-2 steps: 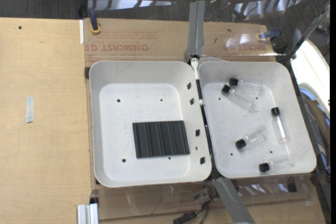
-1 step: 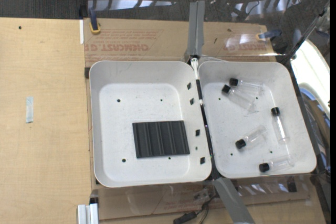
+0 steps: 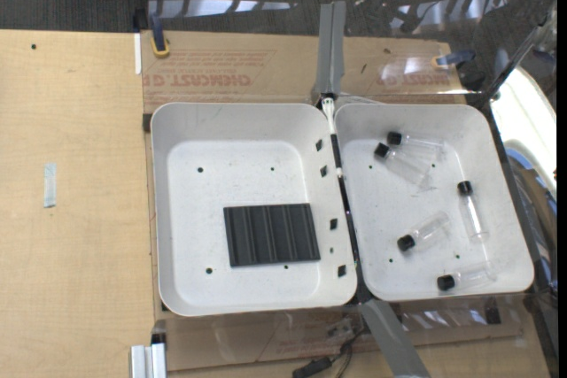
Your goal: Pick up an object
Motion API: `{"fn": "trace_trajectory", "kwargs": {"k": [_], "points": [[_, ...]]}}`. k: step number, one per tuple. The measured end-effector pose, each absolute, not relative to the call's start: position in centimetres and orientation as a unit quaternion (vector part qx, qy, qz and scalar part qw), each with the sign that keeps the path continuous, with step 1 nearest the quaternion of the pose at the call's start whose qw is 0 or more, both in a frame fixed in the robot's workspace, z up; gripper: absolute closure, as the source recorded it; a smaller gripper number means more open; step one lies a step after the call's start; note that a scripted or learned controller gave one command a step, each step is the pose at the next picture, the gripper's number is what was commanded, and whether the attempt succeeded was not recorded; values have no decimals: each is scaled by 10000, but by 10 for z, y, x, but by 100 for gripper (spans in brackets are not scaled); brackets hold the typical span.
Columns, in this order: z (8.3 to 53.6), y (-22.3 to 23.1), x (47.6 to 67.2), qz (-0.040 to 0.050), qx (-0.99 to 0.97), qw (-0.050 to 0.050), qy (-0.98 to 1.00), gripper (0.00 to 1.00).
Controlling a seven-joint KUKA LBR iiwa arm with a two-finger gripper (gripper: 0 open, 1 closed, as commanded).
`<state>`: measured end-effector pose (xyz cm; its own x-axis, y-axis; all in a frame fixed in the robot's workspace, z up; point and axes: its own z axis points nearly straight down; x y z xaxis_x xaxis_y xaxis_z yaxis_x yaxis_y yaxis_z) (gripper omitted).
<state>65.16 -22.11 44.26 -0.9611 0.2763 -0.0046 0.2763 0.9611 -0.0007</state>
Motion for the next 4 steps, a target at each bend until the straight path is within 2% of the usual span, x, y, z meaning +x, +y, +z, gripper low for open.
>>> {"fn": "trace_trajectory", "kwargs": {"k": [3,4], "points": [[443,-221,654,-7,1248,29,9922,100],[442,-222,646,-4,1132,11,9936,100]]}}
